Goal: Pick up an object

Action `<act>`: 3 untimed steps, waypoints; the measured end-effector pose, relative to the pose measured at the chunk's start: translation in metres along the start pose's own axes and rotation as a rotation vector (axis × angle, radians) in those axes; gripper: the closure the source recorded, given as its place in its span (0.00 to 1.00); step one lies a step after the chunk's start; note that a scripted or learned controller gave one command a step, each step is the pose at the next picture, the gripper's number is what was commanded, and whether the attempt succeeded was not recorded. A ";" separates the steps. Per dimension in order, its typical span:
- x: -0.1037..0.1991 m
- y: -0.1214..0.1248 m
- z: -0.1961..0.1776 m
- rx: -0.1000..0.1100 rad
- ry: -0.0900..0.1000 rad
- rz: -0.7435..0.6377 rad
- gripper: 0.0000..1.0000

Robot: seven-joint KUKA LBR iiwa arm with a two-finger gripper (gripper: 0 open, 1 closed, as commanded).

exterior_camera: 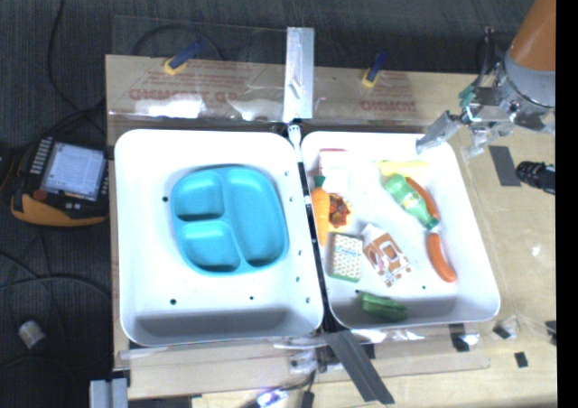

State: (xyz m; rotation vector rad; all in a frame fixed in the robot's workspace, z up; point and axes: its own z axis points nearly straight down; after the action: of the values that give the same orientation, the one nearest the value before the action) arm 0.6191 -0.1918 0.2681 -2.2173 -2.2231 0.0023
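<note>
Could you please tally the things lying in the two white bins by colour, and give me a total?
Blue: 1, the divided tray in the left bin.
Green: 2, the bottle and the dark piece.
Orange: 3, the sausage, the carrot and the strip behind the bottle.
Patterned packets: 2, and.
Total: 8, counting what I can tell apart.

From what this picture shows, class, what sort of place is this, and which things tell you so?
Probably a robotics lab test bench: a grey arm with a gripper reaches over two white bins, one holding toy food like a green bottle, with loose cables around.
</note>
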 end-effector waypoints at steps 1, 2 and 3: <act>-0.013 -0.056 0.118 0.001 0.000 -0.009 0.00; -0.020 -0.086 0.171 -0.006 0.009 0.002 0.00; -0.021 -0.086 0.163 -0.003 0.007 0.002 1.00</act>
State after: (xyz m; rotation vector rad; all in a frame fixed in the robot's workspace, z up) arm 0.5323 -0.2128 0.1051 -2.2179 -2.2183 -0.0081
